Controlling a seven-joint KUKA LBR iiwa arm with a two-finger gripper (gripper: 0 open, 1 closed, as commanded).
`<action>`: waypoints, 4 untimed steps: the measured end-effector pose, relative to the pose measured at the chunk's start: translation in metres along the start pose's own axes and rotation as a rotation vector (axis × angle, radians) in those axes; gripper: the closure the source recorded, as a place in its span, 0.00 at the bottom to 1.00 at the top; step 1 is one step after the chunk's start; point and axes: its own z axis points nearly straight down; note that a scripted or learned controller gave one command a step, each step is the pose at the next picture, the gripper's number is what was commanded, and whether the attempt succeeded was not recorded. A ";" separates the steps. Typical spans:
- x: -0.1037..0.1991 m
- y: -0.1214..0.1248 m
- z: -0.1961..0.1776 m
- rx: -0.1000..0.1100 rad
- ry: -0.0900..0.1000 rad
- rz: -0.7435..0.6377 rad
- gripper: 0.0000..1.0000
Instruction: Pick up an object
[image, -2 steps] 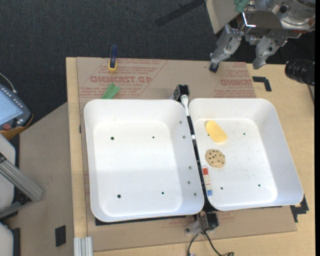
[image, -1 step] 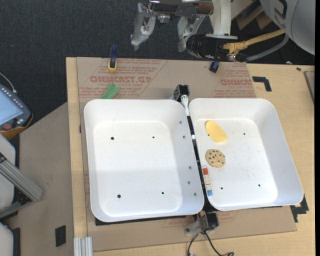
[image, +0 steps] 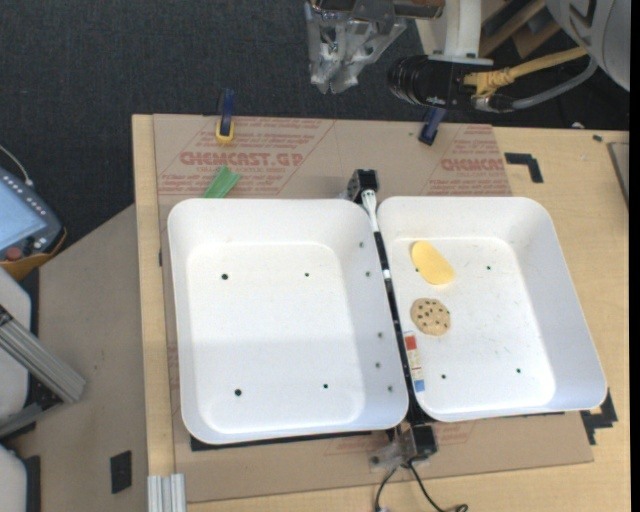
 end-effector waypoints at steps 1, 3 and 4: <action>0.017 -0.002 0.263 0.026 -0.009 0.002 1.00; 0.019 -0.078 0.175 0.003 0.001 -0.001 1.00; -0.067 -0.114 0.146 0.007 -0.003 0.010 1.00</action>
